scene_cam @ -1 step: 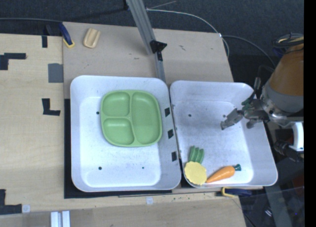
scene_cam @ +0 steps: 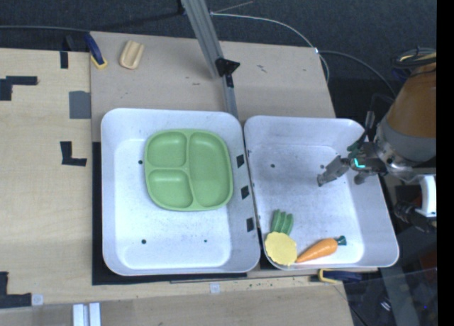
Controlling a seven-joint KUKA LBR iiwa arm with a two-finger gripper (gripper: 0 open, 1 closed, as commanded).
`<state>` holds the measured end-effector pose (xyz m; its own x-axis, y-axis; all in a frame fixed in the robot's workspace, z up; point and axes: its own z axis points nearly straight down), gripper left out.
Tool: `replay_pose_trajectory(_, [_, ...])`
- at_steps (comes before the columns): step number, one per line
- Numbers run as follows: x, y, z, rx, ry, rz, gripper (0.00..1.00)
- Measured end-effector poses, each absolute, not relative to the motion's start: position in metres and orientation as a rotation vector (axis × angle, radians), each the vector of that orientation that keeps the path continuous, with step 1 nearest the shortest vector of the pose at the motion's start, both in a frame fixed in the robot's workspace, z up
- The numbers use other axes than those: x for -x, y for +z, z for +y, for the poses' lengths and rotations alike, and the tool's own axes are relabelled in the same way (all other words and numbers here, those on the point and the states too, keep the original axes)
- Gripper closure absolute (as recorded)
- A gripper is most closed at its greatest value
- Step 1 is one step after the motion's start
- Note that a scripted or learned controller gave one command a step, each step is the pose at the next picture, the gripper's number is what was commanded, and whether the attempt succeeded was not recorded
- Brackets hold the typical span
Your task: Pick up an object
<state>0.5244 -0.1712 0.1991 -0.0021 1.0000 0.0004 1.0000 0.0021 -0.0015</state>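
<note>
2 white bins sit side by side on the counter [scene_cam: 284, 83]; the end effector [scene_cam: 340, 170] hangs over the upper right part of the right bin [scene_cam: 298, 133], and nothing is seen between its fingers. How far it is open I cannot tell at this slant. Nearest candidates lie toward the bin's near edge, down and slightly left of the end effector: an orange toy carrot [scene_cam: 317, 249], long axis roughly along that edge and tilted up to the right, just beside a yellow corn piece with green husk [scene_cam: 281, 239] at the near left corner. Both are well apart from the end effector. Judgement: carrot is the easier reach, but the near wall crowds it. The left bin [scene_cam: 120, 246] holds a green divided plate [scene_cam: 189, 169], farther off. The bin floor looks smooth and speckled.
</note>
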Motion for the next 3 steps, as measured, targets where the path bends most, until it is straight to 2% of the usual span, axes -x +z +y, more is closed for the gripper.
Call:
replay_pose_trajectory(2, [-0.518,0.09,-0.18,2.22,0.004,-2.221,0.0])
replay_pose_trajectory(3, [-0.518,0.09,-0.18,2.22,0.001,-2.222,0.0])
